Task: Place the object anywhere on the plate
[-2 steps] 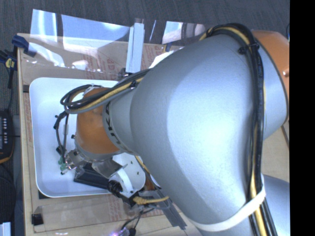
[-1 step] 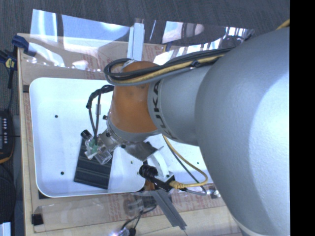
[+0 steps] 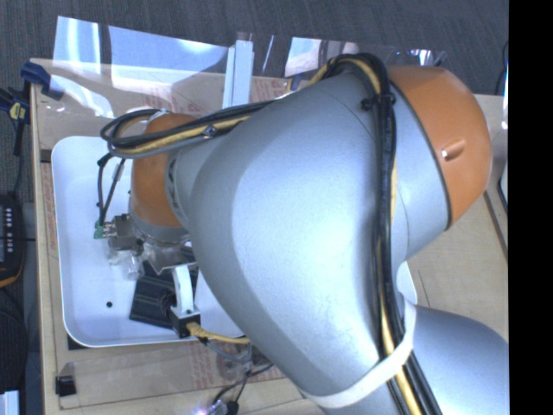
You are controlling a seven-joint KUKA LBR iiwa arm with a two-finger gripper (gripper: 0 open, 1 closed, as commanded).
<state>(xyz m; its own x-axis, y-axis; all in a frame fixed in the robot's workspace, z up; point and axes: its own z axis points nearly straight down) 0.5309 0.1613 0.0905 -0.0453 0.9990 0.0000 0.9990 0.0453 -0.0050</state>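
While the claw (image 3: 136,262) hangs inside, the white bin (image 3: 76,223) bears a dark speck (image 3: 110,303).

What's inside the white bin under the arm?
The bin shows bare white floor and a small dark speck; the arm covers the rest.

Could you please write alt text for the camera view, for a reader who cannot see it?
A large grey arm hides most of the bench, its orange band low over the white bin on the view's left.
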